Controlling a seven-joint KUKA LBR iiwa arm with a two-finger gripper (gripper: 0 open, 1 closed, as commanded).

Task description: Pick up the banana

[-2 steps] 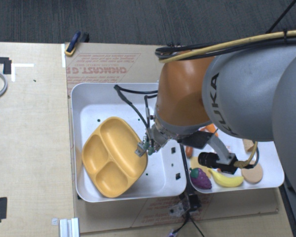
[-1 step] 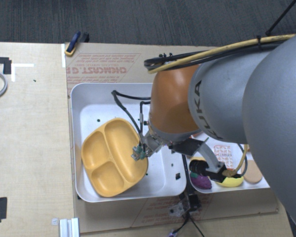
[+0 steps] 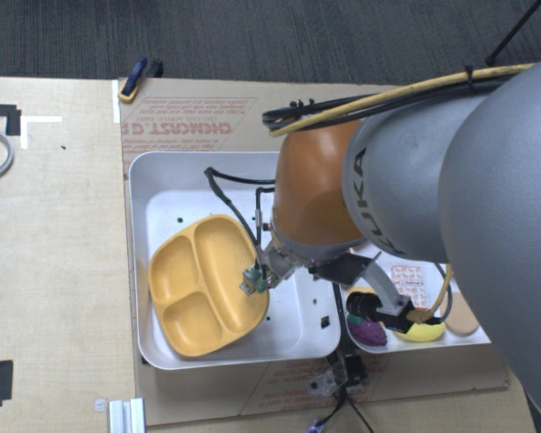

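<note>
The banana (image 3: pixel 424 332) shows as a short yellow piece at the front of the right bin (image 3: pixel 451 343), mostly hidden under my arm. My gripper (image 3: pixel 253 280) is in the left bin (image 3: pixel 144 242), well to the left of the banana. It hangs at the right edge of a yellow divided plate (image 3: pixel 198 287).
A purple thing (image 3: pixel 371 333) lies just left of the banana. A card with red print (image 3: pixel 408 283) and a tan thing (image 3: pixel 466 319) are also in the right bin. My large grey and orange arm covers most of that bin. A blue and yellow tool (image 3: pixel 132 78) lies on the bench behind the bins.
</note>
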